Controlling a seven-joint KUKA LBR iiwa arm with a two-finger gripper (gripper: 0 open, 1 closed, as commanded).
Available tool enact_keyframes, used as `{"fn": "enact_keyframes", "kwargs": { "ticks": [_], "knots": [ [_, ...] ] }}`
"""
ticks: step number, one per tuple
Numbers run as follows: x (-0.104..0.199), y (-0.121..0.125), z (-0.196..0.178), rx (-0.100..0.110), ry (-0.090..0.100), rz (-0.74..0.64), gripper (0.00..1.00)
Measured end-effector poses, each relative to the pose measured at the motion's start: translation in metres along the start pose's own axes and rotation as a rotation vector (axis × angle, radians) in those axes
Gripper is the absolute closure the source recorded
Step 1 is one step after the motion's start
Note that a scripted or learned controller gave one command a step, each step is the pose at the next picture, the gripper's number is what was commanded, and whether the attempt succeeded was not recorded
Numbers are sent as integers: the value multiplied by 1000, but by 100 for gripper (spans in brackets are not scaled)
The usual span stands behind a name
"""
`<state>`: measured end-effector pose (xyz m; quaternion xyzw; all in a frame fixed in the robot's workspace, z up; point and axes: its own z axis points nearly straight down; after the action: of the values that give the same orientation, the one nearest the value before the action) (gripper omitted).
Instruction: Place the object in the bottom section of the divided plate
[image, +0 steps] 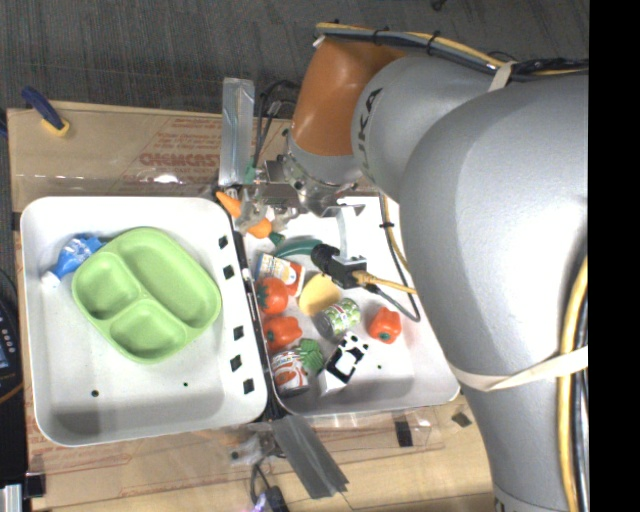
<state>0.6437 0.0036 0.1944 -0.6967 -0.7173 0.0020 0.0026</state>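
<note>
**Arm over the right bin, plate waiting in the left bin**

We see the grey arm with the orange band (335, 95) reaching from the right and bending down over the far left corner of the right white bin (430, 375). Its two-finger gripper (262, 205) is close to the wall between the two bins, just beside a small orange piece (230, 205). We cannot tell how the jaws stand, because the wrist covers them.

The light green divided plastic plate (148, 290) lies in the left white bin (120, 410), toward its far left corner, with a blue object (75, 252) touching its far left side.

The right bin carries a heap of small toys: a yellow wedge (318, 293), a red pepper-like toy (384, 323), a green can (341, 317), a black-and-white figure (345, 357), and red-orange pieces (278, 312) along its left wall. We cannot tell which one is the task's object.
</note>
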Motion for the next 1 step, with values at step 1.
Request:
{"fn": "enact_keyframes", "kwargs": {
  "ticks": [1],
  "knots": [
    [74,-106,4,0,-1,-255,100]
  ]
}}
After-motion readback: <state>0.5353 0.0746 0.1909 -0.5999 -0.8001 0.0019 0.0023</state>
